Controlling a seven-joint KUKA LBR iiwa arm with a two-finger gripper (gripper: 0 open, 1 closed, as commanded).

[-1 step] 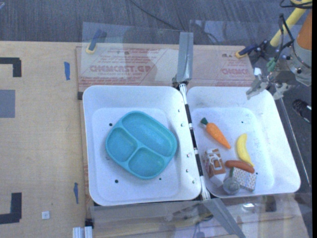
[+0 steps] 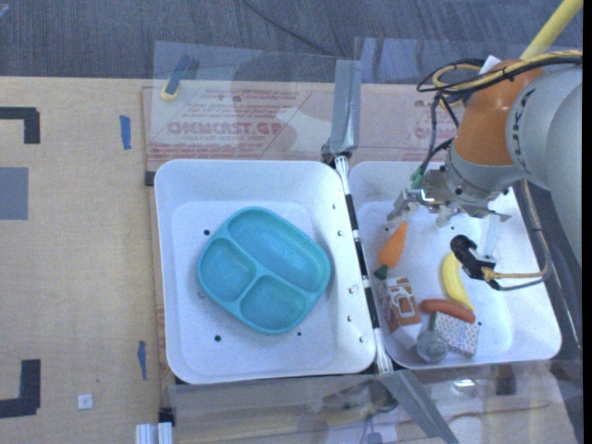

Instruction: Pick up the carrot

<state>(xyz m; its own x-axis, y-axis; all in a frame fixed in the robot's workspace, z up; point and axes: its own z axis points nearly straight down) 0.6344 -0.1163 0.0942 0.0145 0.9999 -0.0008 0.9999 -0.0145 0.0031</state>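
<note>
The pale wooden desk (image 2: 74, 276) carries strips of black and blue tape on its left side, and grey carpet lies beyond its far edge. Two shallow white bins sit side by side. Nearest in the right bin (image 2: 536, 336) lie a grey round piece (image 2: 430, 345), a patterned packet (image 2: 459, 334), a sausage (image 2: 448, 310) and a small printed box (image 2: 400, 302), with a banana (image 2: 454, 279) just behind them. The left bin (image 2: 185, 202) holds a blue divided plate (image 2: 264, 268). The carrot (image 2: 394, 245) lies by the right bin's left wall, long axis running near-left to far-right, green end pointing near-left. Just beyond it hangs the claw (image 2: 433, 202), above the bin; how far it is open I cannot tell.
</note>
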